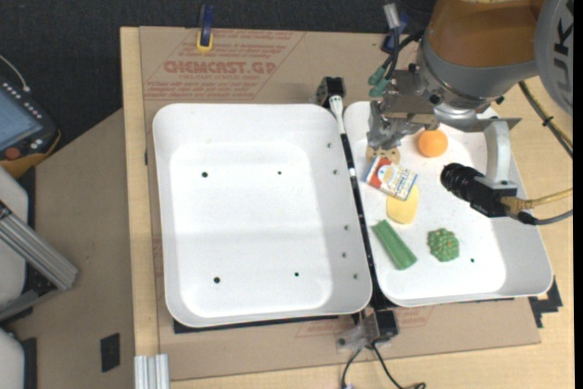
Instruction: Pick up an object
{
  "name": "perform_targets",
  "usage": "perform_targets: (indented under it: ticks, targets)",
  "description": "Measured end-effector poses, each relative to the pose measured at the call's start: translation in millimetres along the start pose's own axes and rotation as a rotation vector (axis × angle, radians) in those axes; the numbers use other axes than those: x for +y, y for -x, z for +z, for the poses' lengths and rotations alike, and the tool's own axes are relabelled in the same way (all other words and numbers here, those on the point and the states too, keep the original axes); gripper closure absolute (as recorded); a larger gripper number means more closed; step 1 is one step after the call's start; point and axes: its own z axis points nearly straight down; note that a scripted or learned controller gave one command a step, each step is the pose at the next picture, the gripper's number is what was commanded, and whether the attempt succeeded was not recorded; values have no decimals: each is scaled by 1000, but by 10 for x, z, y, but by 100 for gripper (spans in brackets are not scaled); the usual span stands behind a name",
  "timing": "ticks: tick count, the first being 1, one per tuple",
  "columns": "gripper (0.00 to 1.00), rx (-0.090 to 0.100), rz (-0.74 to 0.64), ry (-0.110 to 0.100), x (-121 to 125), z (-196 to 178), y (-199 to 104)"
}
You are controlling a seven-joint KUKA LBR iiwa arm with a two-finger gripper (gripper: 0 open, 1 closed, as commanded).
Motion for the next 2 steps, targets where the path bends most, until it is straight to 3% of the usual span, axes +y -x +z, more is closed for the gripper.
perform_targets:
  ticks: [1,2]
  targets:
    - [100,-2,7,-15,-416,42,-106]
    - [100,-5,20,-16,-534,356,820]
